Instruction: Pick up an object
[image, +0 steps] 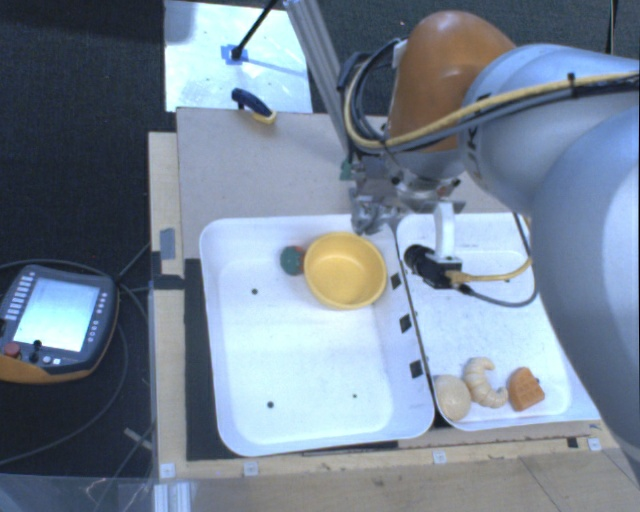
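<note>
One yellow bowl (345, 269) sits by the far edge of the left bin (300, 400), the end effector (372, 218) just above its far rim. Whether it is clenched I cannot tell; a rim grip probably suits best.

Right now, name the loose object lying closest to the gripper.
The yellow bowl in the left bin, just below the gripper. The green ball lies farther left; the three pieces in the right bin's near corner are far off.
</note>
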